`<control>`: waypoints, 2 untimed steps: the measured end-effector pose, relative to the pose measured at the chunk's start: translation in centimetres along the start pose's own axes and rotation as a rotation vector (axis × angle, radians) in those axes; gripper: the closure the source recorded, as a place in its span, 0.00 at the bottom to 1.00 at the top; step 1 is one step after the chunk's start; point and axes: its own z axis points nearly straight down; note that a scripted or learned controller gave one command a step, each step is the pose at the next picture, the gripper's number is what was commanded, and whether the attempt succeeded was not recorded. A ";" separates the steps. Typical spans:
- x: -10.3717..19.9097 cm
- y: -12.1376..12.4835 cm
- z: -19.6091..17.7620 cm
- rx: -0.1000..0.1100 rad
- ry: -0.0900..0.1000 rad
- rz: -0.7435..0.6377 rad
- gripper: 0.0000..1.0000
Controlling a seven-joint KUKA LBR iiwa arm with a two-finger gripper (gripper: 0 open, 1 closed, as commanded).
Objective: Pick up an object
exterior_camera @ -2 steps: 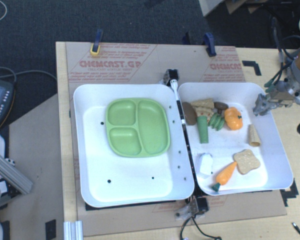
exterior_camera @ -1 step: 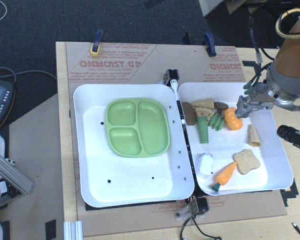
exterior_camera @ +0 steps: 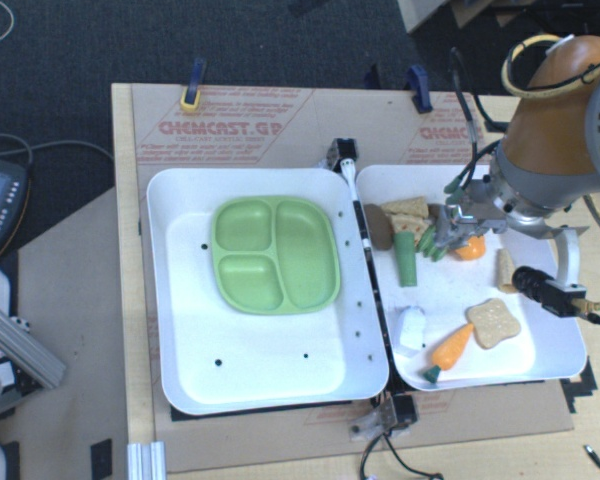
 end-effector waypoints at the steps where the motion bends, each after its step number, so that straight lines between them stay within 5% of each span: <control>1: -1.0 0.5 -1.1 -0.007 -0.004 0.006 1.00; 2: -1.1 -0.8 -1.7 -0.003 -0.002 0.006 1.00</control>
